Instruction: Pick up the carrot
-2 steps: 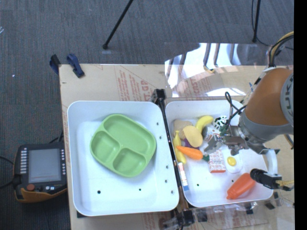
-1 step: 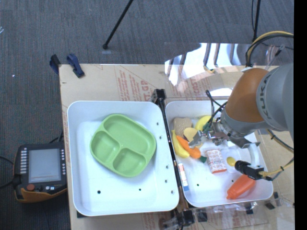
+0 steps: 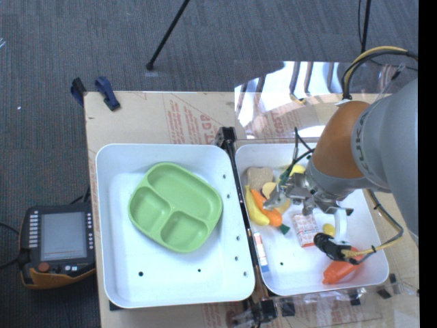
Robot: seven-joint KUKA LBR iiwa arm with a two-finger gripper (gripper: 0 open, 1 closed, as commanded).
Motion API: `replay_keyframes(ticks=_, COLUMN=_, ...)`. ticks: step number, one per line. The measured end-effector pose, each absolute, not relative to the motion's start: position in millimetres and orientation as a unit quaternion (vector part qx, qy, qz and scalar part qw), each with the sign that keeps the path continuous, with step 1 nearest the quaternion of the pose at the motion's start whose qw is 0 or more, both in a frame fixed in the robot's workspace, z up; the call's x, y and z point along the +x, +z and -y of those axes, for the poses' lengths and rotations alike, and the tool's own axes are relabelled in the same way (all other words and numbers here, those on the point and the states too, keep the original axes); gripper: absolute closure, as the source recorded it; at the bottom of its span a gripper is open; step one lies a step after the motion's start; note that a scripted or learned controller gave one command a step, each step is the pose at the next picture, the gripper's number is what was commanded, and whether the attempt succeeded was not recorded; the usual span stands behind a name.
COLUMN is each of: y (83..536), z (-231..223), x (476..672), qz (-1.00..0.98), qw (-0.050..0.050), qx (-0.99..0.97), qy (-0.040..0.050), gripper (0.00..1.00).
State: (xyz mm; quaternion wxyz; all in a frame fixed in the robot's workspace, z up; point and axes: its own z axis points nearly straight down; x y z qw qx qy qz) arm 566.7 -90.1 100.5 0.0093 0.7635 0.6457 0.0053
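- We can read no brand. The cardboard sheet [image 3: 184, 118] under the bins carries red printed letters and lines, but they face away from us and we cannot make out any words.
- A small white packet [image 3: 304, 222] in the right bin [image 3: 379, 251] bears red print that is too small to read.
- The carrot [image 3: 265, 207] lies in the left half of the right bin, slanting from upper left to lower right. It touches a yellow banana-shaped thing [image 3: 255, 214] on its left.
- The gripper [image 3: 285, 197] hangs low over the right bin, just beside the carrot's lower end. We cannot tell whether it is spread or pressed together.
- A flat tan thing [image 3: 259, 176] sits above the carrot, and a small green piece [image 3: 283, 229] sits near its lower tip.
- A marker [image 3: 260, 246] lies along the bin's left wall, and an orange lump [image 3: 338, 272] rests in the lower right corner.
- The left bin [image 3: 109, 251] holds a pale green plate [image 3: 175, 207] with three compartments, set at a slant near the bin's middle.
- Two blue clamps [image 3: 106, 93] sit at the bench's far left corner.
- A shiny sheet [image 3: 293, 94] behind the right bin throws back bright light.
- The floor is dark grey carpet [image 3: 68, 33], with the thin black legs of a stand [image 3: 174, 22] reaching across it.
- A handheld pendant [image 3: 60, 241] with a grey screen lies on the carpet, left of the bench.
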Motion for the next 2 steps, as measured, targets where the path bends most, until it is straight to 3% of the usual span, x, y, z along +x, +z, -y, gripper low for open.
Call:
replay_keyframes(ticks=1, y=107.8, z=89.9, x=567.6, qz=-0.645, qw=0.007, qx=0.764, qy=0.0061, gripper=1.0)
replay_keyframes(ticks=2, y=106.8, z=89.9, x=567.0, qz=-0.645, qw=0.007, qx=0.764, qy=0.0055, gripper=0.0)
